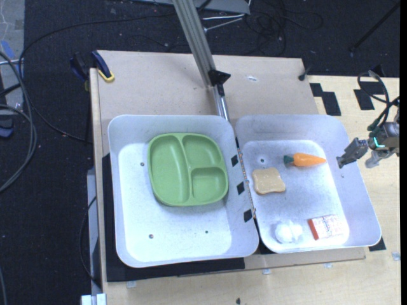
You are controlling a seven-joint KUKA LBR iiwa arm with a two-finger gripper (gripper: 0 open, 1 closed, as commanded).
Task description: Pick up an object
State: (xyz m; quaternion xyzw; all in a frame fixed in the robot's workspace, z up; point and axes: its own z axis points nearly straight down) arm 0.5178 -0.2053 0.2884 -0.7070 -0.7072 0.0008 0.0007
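Carrot (306, 160) lies in the right bin (356, 196), just left of my gripper (360, 152) at the bin's right rim. Whether I am clenched: cannot tell. Bread slice (268, 181) farther left; red-and-white box (327, 227), white ball (287, 232) below. Green divided plate (188, 169) far left.

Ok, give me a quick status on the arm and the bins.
Gripper at right bin's right rim, nothing seen between its fingers. Toy carrot nearest; bread slice, white ball, red-white box untouched. Path clear.
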